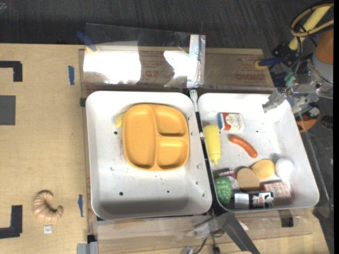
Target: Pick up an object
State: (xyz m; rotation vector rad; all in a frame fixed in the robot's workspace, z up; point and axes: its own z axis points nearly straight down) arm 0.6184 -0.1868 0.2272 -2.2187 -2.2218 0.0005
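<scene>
Gripper: my gripper (280, 100) hung over the right bin's (304, 142) far right corner; its grip I could not tell.
Arm: mostly cut off at the frame edge.
Nearest: milk carton (231, 121), sausage (243, 145), mustard bottle (212, 143) lay leftward.
Crowded corner: bread (255, 173), egg (284, 168), green toy (224, 189), partly overlapping.
Farther left: orange tray (155, 136).

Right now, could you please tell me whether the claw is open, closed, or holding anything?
Claw: above the right bin's top right corner; nothing seen in it; open or closed cannot be told.
</scene>
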